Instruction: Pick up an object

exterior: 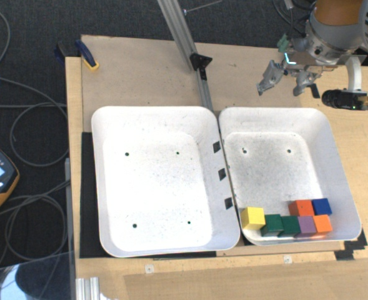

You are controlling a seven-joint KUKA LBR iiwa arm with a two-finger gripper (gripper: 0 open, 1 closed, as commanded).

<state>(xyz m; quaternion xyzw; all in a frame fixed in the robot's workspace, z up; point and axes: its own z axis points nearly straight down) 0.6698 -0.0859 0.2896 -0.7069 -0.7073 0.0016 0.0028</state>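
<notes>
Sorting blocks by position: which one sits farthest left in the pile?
The yellow block, at the pile's left end in the right bin, with the dark green block beside it.

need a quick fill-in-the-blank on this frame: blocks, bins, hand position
1. The blocks all lie in the ____ bin as the camera sees it.
2. The block at the cluster's left end is ____.
3. The blue block touches the ____ block on its left.
4. The hand is open above the right bin's ____ edge.

Missing words: right; yellow; red; far
</notes>
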